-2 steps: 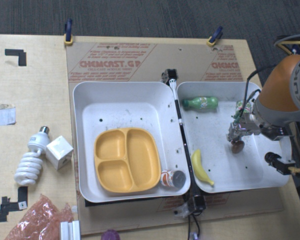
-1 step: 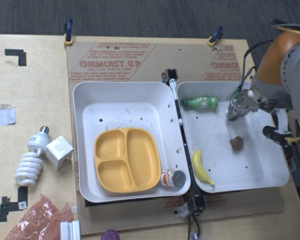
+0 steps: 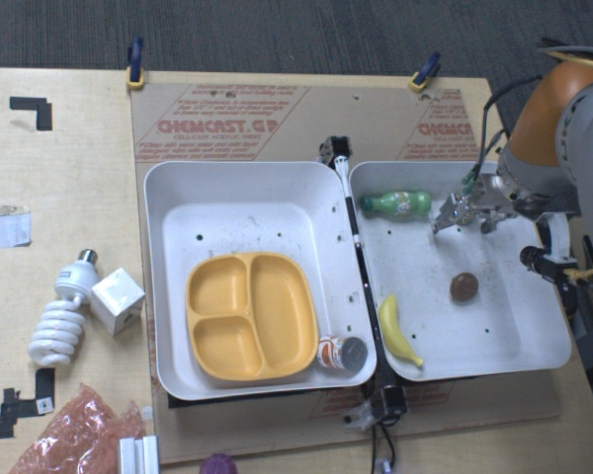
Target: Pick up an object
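The two-finger metal gripper (image 3: 459, 212) hangs over the right white bin (image 3: 534, 349); whether it is released or clenched, I cannot tell. Three things lie there: one green plastic bottle (image 3: 397, 203) just left of it, one brown round ball (image 3: 464, 286) below, one yellow banana (image 3: 397, 332). The left white bin (image 3: 168, 265) holds one yellow divided plate (image 3: 251, 316) and one small can (image 3: 342, 353).

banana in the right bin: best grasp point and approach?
Judgement only. Grip the banana across its thick middle, coming straight down, jaws closing across its width. It lies flat and curved against the right bin's left wall, stem end toward the top of the view, so a side approach from the left is blocked. The gripper is near the green bottle.
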`<state>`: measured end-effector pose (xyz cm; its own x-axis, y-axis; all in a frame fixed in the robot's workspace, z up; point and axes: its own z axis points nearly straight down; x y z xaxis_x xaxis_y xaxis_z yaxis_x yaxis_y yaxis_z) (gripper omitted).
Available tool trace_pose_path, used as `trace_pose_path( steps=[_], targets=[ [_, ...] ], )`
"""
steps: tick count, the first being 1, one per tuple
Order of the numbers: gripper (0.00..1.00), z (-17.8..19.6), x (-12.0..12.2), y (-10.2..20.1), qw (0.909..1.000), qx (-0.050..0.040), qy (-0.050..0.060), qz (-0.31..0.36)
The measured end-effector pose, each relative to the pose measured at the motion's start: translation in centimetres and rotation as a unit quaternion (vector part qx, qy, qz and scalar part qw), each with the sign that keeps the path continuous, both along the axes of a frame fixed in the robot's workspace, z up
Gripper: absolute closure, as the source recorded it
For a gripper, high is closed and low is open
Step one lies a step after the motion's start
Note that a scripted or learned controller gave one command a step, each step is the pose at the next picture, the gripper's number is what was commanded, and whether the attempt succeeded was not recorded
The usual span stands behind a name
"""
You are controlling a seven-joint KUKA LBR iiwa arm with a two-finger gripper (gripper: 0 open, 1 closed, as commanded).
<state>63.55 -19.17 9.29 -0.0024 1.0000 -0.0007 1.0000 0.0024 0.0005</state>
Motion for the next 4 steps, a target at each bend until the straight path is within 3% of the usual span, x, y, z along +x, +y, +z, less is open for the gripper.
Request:
trace_pose_path(
  steps=[1, 2, 3, 4],
  targets=[
    [0.00, -0.3, 1.8, 5.1, 0.9999, 0.0013, 0.013, -0.003],
    [0.00, -0.1, -5.8, 6.2, 1.0000, 0.0000, 0.000, -0.002],
    [1.00, 0.9, -5.7, 6.1, 1.0000, -0.0005, -0.001, -0.002],
    [0.00, 0.9, -5.7, 6.1, 1.0000, -0.0004, -0.001, -0.002]
  ],
)
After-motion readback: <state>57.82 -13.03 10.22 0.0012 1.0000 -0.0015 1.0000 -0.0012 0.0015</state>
